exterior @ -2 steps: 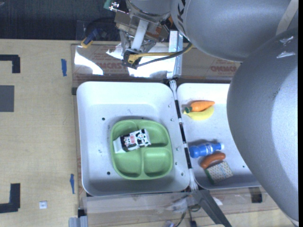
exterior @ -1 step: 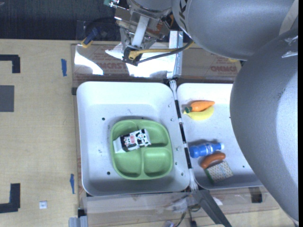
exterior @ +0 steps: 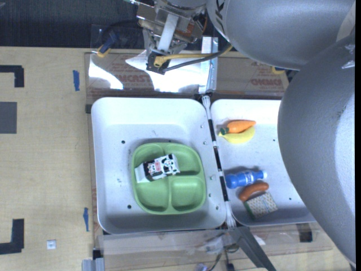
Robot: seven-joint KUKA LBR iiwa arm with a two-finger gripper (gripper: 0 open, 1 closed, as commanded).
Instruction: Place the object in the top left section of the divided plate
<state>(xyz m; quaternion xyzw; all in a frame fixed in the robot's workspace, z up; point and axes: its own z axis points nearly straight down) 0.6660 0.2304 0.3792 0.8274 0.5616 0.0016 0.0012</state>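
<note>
A green divided plate (exterior: 169, 199) sits in the middle of the left bin (exterior: 113, 129). A small black-and-white patterned object (exterior: 161, 167) lies inside the plate's upper compartment, toward its left side, touching nothing else. My gripper (exterior: 164, 35) hangs high above the back edge of the left bin, well away from the plate and the object. Nothing is visibly held below it.
The right bin (exterior: 271, 151) holds an orange carrot (exterior: 240, 126) on a yellow piece (exterior: 240, 137), a blue bottle (exterior: 245, 178), a red-orange oblong item (exterior: 254, 191) and a speckled block (exterior: 262, 204). My large grey arm covers the right side.
</note>
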